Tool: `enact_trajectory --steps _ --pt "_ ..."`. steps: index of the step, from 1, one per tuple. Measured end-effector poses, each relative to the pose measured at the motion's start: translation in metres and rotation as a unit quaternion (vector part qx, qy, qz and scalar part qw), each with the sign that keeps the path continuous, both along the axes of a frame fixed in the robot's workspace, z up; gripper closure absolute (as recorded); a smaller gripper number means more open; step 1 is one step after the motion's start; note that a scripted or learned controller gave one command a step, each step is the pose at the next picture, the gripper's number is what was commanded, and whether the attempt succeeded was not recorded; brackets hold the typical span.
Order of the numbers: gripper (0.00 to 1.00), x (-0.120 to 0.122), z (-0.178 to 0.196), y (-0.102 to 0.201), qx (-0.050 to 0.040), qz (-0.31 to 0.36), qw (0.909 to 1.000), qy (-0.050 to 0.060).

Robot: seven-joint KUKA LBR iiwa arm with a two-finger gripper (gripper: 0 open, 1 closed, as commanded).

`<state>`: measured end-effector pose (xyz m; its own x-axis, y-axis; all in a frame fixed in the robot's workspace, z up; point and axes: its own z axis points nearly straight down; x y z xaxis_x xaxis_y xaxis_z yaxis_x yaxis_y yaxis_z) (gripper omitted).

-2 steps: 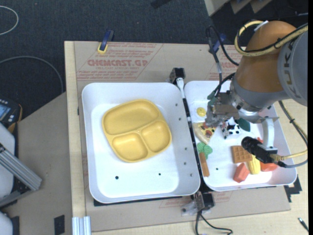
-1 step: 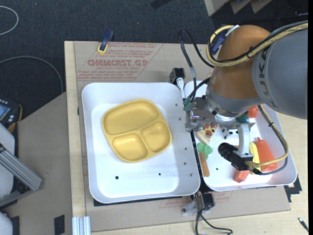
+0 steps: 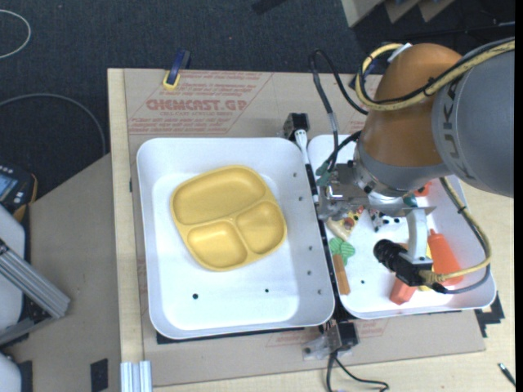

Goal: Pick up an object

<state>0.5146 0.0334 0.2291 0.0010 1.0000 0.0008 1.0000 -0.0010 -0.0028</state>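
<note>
Gripper [image 3: 353, 219] low over right bin [image 3: 458, 296] near its left edge, finger state can't tell; yellow divided plate [image 3: 227, 216] in left bin [image 3: 163, 300].

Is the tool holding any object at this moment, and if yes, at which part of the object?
It cannot be told. The tool is low over the right bin, among small items, and the arm's wrist covers most of it.

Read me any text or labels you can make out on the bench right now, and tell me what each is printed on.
"CHEMCAST GP": red print on the brown board behind the left bin.
Smaller red lines above and below it on the same board: too blurred to read.
</note>
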Motion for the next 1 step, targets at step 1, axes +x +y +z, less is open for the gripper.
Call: enact_trajectory --steps 1 --pt "1.00 0.0046 -0.0146 0.0044 -0.0003 0.000 1.0000 0.000"
